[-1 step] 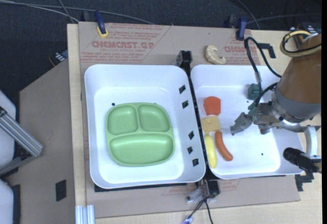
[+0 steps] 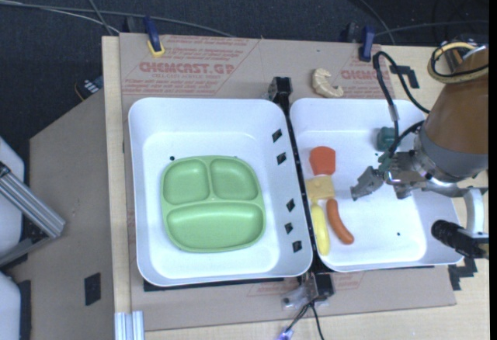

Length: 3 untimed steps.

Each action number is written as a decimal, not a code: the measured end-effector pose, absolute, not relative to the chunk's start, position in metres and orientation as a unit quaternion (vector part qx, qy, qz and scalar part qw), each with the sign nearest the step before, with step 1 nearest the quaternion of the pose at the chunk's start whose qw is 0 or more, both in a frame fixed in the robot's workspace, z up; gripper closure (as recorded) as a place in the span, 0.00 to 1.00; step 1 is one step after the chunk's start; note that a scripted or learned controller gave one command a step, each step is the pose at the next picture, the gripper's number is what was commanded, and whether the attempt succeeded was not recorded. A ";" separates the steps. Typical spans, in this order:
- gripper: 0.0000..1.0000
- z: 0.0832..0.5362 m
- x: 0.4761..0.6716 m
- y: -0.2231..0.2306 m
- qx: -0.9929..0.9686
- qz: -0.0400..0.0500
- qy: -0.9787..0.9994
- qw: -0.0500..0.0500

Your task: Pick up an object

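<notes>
A single camera hangs above the bench [image 2: 194, 59] and looks down at a slant, so the far edge lies at the top of the picture and the near edge at the bottom. It stands far enough back to take in both the left bin [image 2: 144, 175] and the right bin [image 2: 404, 241] whole, with dark floor [image 2: 46, 43] beyond the bench on the top and left. The arm [image 2: 458, 121] enters from the right edge, close under the lens and perhaps slightly blurred there.
</notes>
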<state>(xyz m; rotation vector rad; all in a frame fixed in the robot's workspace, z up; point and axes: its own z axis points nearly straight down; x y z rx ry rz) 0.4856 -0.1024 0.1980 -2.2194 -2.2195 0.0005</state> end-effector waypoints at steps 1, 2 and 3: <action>0.00 0.151 0.484 -0.111 -0.708 0.002 -0.707 0.004; 0.00 0.093 0.491 -0.114 -0.707 0.001 -0.707 0.003; 0.00 0.084 0.490 -0.114 -0.707 0.001 -0.707 0.002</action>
